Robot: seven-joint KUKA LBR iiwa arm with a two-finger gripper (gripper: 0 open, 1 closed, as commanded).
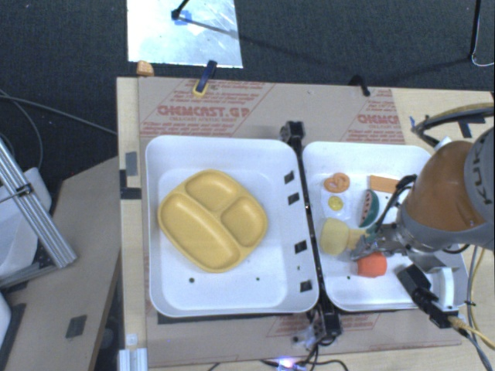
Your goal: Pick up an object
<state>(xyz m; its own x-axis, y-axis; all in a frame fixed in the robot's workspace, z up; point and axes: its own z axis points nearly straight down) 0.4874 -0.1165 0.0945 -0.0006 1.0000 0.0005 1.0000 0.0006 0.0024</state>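
From above, the tabletop (325, 103) carries two shallow white bins side by side. The left bin (166, 284) holds a yellow divided plate (213, 219) lying flat near its centre, with three compartments.

The right bin (348, 296) holds the small things. Taking that bin as a clock face, an orange round cookie-like piece (336, 182) lies toward eleven o'clock, with a little yellow disc (335, 203) just below it. An orange flat block (383, 182) sits toward twelve o'clock. A watermelon-slice toy (371, 207), red with a green rim, lies near the centre, partly hidden by the arm's cables. A pale yellow chunk (334, 236) rests toward nine o'clock, and a red-orange ball (372, 264) sits toward six o'clock, just beside it.

The grey arm (448, 192) with its orange band comes in from three o'clock and covers the right part of that bin. Its claw (362, 246) is low down between the pale yellow chunk and the red-orange ball, close against both. Whether the claw is released or clenched I cannot tell, as its tips are too small and crowded to make out.
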